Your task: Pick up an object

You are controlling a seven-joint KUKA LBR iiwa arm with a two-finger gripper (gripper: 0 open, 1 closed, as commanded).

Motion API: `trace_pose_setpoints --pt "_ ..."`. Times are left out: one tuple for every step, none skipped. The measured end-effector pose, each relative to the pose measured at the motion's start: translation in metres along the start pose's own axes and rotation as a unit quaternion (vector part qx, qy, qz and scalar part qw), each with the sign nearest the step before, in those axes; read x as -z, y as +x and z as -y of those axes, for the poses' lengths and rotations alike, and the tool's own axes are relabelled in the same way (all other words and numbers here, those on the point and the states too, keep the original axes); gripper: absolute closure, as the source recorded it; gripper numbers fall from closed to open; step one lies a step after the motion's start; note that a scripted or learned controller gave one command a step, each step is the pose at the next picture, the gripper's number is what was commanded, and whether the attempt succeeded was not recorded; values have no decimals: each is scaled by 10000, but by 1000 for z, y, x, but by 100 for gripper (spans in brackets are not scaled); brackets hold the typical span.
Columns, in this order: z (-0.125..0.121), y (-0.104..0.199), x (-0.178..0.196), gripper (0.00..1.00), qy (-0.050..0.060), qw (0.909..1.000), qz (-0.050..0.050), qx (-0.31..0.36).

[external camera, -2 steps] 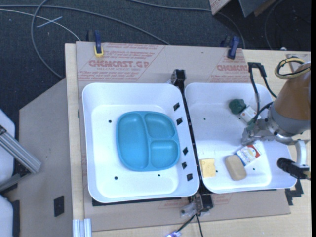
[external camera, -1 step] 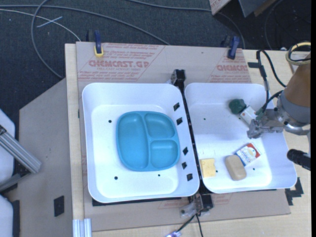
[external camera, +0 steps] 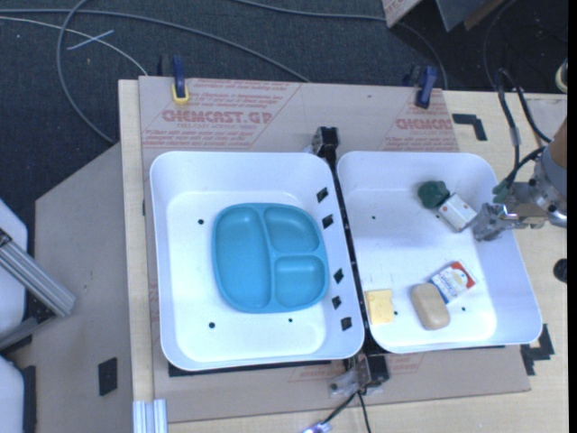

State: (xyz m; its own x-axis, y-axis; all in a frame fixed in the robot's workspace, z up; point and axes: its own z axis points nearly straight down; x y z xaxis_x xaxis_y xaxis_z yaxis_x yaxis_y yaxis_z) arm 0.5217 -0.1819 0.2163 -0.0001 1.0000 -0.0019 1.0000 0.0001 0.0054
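The gripper (external camera: 489, 222) hovers at the right bin's (external camera: 397, 174) right edge beside a small white block (external camera: 456, 211); whether it grips anything cannot be told. Nothing looks lifted, so the pick remains undone.

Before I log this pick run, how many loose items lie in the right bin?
5: a green lump and a white block at the back, a small packet, a tan bar at the front, and a yellow square front-left. The arm may hide more.
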Motion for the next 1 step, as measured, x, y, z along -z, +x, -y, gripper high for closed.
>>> trace_pose_setpoints --pt "-1 0 42 100 1 10000 -1 5"
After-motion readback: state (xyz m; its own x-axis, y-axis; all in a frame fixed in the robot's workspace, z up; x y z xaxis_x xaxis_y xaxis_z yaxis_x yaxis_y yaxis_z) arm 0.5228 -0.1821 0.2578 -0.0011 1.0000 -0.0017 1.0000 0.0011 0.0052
